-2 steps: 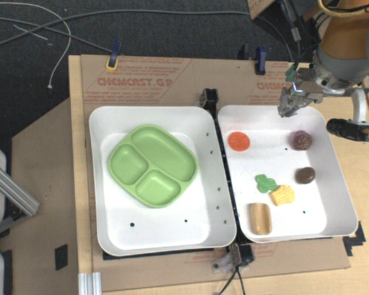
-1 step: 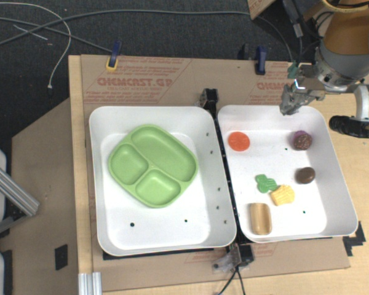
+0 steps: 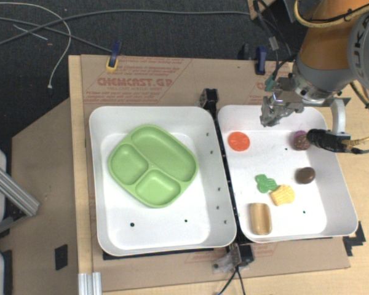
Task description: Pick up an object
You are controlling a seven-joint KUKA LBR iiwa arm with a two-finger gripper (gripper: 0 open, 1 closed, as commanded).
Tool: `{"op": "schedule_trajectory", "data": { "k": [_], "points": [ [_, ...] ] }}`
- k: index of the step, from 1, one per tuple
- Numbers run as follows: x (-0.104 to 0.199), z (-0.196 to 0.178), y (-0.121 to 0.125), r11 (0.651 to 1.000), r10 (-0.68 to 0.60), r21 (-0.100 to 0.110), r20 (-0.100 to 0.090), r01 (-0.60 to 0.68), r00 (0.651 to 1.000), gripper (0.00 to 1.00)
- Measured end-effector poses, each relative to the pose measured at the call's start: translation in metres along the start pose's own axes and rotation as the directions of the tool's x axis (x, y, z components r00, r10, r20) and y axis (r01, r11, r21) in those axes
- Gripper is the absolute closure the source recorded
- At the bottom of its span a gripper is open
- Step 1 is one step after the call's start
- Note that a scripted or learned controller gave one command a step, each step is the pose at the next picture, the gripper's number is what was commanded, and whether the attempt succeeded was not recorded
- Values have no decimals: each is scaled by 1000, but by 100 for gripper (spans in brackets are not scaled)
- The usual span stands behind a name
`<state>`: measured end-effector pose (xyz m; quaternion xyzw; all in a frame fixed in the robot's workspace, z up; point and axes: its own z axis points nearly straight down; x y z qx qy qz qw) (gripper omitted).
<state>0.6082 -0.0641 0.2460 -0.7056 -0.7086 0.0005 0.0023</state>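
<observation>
Camera view: two shallow white bins side by side on a cardboard-covered bench. Left white bin (image 3: 111, 226) holds a light green plastic tray with three compartments (image 3: 152, 165), lying flat, roughly centred, turned at a slant.

Right white bin (image 3: 332, 217) holds the small items. Flat orange round disc (image 3: 238, 141) near the bin's upper left. Dark purple roundish lump (image 3: 301, 140) near the upper right, partly behind a black cable piece. Brown round ball-like piece (image 3: 305, 175) below it, right of centre. Small green leafy-shaped toy (image 3: 265, 182) in the middle, touching or just beside a yellow ridged toy piece (image 3: 283, 195) to its lower right. Tan rounded bread-like block (image 3: 260, 218) near the bottom edge, upright along the bin's length.

Grey arm with orange band (image 3: 335, 17) enters from upper right. Two-finger gripper (image 3: 272, 115) sits over the top edge of the right bin, above and right of the orange disc, apart from it. Nothing visible between the fingers; whether they are apart or together cannot be told, too small and dark.

Blue clamp (image 3: 115, 54) on the cardboard's top edge, left; grey cables on the dark floor behind.
</observation>
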Motion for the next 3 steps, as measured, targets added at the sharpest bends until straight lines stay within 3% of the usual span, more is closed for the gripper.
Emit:
{"op": "schedule_trajectory", "data": {
  "k": [2, 3],
  "points": [
    [106, -10, -36, 1000, -2, -1, -1, 2, 1000, 100],
    [151, 9, -60, 1000, 0, 1, 1, 0, 1000, 100]
  ]
}}
